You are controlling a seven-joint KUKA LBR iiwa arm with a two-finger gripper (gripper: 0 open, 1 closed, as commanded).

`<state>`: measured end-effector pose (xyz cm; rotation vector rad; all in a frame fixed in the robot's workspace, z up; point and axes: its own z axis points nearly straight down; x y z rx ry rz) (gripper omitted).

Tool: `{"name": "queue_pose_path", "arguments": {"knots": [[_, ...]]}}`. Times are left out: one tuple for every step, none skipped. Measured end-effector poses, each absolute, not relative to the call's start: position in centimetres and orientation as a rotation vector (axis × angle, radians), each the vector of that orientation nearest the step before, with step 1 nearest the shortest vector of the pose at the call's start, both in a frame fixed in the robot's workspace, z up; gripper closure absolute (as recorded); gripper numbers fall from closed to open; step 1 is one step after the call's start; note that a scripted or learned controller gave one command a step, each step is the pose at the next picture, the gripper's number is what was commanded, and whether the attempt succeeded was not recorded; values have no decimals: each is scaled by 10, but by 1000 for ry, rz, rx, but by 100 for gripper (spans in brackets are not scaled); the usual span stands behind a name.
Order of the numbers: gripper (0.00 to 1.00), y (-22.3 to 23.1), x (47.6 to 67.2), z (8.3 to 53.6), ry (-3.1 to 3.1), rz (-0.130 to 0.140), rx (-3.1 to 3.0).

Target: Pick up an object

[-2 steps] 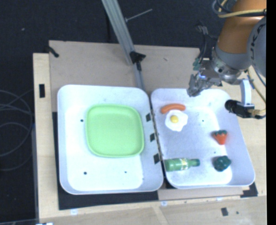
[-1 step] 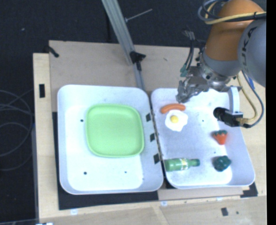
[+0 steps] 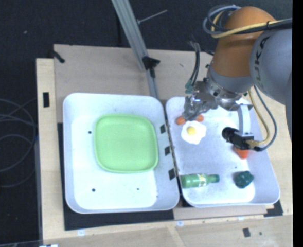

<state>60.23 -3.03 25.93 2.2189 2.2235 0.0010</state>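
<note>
My gripper point(image 3: 194, 108) hangs low over the far left corner of the right bin point(image 3: 267, 187). Just below it lies a toy fried egg point(image 3: 193, 132), white with a yellow yolk. A small orange thing point(image 3: 180, 120) peeks out beside the egg, right under the gripper, and it is partly hidden. A green bottle point(image 3: 199, 179) lies on its side near the bin's front left. A dark green lump point(image 3: 243, 179) sits at the front right. An orange object point(image 3: 242, 152) lies toward the bin's right side. I see nothing held.
The left bin point(image 3: 79, 189) holds a light green square plate point(image 3: 125, 143). A grey metal pole point(image 3: 133, 35) slants down from the top to the gap between the bins. The arm's orange band and cables hang over the right bin's far edge.
</note>
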Motion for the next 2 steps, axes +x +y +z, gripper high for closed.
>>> {"name": "queue_pose_path", "arguments": {"knots": [[100,19,581,264,2225,3,2218],[100,67,555,266,2226,3,2217]]}}
